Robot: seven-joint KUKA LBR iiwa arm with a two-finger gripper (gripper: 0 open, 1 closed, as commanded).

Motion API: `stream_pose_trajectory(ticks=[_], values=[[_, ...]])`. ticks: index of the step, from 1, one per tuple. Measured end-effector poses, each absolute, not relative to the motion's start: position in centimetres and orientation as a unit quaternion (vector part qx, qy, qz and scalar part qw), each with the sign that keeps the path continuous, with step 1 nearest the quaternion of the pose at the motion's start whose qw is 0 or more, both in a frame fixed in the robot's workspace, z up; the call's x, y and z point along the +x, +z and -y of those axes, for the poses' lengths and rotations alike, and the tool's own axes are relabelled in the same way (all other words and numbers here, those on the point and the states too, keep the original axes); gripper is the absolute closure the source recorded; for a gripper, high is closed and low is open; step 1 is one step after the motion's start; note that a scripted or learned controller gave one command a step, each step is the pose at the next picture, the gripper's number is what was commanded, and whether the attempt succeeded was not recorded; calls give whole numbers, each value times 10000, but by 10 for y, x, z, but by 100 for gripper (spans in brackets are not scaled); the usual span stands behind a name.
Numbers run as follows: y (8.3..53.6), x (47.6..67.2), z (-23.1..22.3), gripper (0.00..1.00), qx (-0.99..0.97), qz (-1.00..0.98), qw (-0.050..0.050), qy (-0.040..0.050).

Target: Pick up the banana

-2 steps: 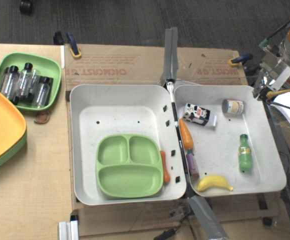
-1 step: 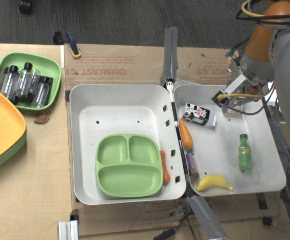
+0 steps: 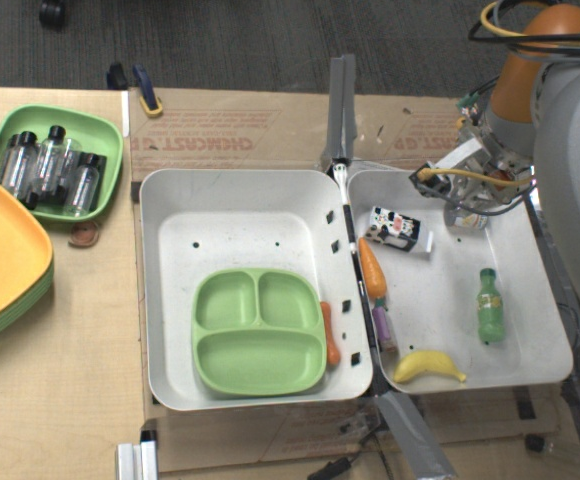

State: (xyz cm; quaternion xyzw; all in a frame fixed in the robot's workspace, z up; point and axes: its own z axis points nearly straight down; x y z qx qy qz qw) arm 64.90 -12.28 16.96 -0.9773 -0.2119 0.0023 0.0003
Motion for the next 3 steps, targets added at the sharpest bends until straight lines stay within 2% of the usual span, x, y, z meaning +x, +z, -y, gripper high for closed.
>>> stream_pose_trajectory(ticks=[1, 3], values=[[191, 643, 89, 100, -9702, 2423, 3, 21], [207, 642, 91, 100, -9697, 2441, 5, 56]])
